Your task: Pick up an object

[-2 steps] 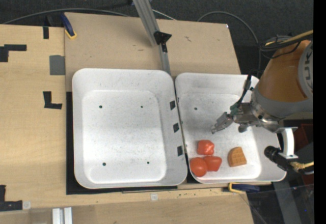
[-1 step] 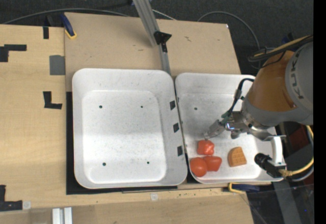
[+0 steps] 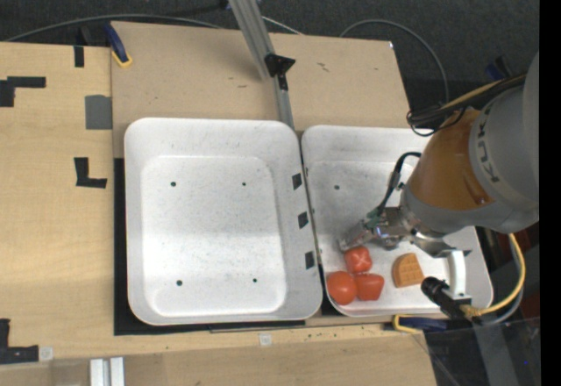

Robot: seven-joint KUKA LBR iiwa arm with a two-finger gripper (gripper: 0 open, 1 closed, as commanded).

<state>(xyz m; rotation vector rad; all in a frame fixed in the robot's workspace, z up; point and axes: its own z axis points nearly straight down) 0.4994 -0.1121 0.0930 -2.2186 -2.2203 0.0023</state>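
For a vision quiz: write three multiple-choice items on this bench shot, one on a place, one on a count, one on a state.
1. Where do the objects lie?
A. Left bin
B. Right bin, near edge
C. On the bench outside the bins

2. How many red objects are there?
A. One
B. Three
C. Five

3. How does the tan block stand to the red objects?
A. Stacked on them
B. Beside them, to the right
C. In the other bin

Answers:
1 B: the objects cluster at the near edge of the right bin, below the gripper.
2 B: three red objects sit close together.
3 B: the tan block lies on the bin floor just right of them.
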